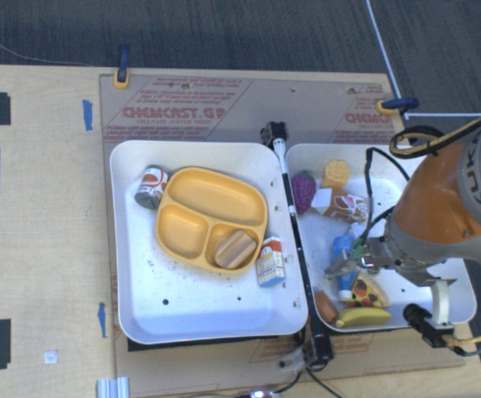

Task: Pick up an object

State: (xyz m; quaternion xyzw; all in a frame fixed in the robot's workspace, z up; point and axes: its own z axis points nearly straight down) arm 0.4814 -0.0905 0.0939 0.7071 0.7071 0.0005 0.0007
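The gripper (352,264) is seen low over the right bin (464,301), at the end of a grey arm (439,214) with an orange band, which reaches in from the right. Whether the gripper is wide, narrow or closed on anything cannot be told, as its tip is small and lost among the objects beneath it.

Just beside the gripper, a blue object (342,246) is seen to its upper left. Below it lie a small red and yellow toy (361,291), a yellow banana (365,316) and a reddish sausage-shaped piece (326,306) near the bin's front left corner. Toward the back of the same bin, a purple bunch of grapes (304,191), a round tan cracker-like item (336,172) and a brown and white packet (348,208) are found.

In the left bin (199,313), a yellow divided tray (199,201) with 3 compartments is set at a slant. A tan bread-like piece (235,249) rests in its lower right compartment. A small can (150,186) lies touching the tray's upper left edge, and a small white bottle (270,262) with a red cap lies just beside its lower right corner.

Both bins are carried side by side on a brown board (224,106) upon the desk (37,222).
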